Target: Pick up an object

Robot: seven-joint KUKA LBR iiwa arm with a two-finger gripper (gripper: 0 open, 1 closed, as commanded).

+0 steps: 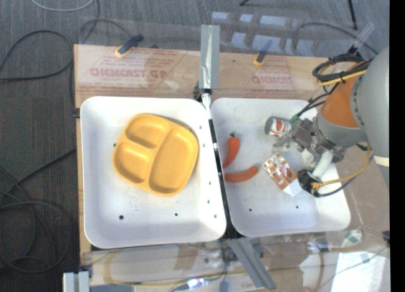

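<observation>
**Arm low over the right bin, beside a small packet**

Camera view: the grey arm with its orange band comes in from the right and bends down into the right bin [253, 221]. The jaws [297, 137] sit near that bin's right side, but the wrist and cabling hide them, so I cannot tell whether they are apart or together, nor whether anything is between them.

Just below the jaws lies a small red-and-white packet [279, 170], flat on the bin floor and tilted. Just left of the jaws, at the same height, is a small can [276, 126] lying on its side. Farther left of the jaws, well apart from them, an orange-red chilli pepper [232, 149] lies near the bin's left wall, and a second orange sausage-shaped piece [242, 174] lies below it, pointing towards the packet.

Far left of the jaws, across the divide, the left bin [101, 221] holds a yellow three-compartment tray [156, 153], set at a slant. Both bins rest on the worktop [133, 72].
</observation>
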